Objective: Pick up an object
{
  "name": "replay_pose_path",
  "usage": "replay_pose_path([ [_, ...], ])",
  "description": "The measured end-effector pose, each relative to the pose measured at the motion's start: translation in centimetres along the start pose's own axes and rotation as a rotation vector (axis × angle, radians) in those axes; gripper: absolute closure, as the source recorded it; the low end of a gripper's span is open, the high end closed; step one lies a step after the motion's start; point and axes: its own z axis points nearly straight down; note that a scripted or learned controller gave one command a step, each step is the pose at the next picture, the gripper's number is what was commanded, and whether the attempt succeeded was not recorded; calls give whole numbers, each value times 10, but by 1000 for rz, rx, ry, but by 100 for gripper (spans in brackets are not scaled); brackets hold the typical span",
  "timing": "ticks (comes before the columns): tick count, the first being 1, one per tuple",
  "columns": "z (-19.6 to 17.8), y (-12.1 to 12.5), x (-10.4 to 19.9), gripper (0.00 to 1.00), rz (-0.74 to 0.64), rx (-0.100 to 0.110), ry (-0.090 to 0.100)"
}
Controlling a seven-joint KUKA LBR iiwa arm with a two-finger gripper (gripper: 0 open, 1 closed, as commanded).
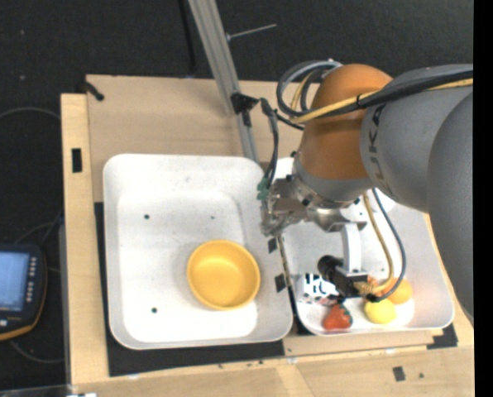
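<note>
While the claw hangs over the right bin, I cannot tell its state; no object shows in it. Red fruit and yellow fruit lie just nearward of it, and the yellow bowl sits well aside. Judged: pick not yet done.

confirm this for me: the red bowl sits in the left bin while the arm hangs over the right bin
Not quite. The bowl is yellow, not red. The camera view shows it sitting in the left bin while the arm hangs over the right bin.
</note>
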Motion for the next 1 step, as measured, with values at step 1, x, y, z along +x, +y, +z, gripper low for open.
replay_pose_path([
  [1,0,-9,42,100,-1,2,1],
])
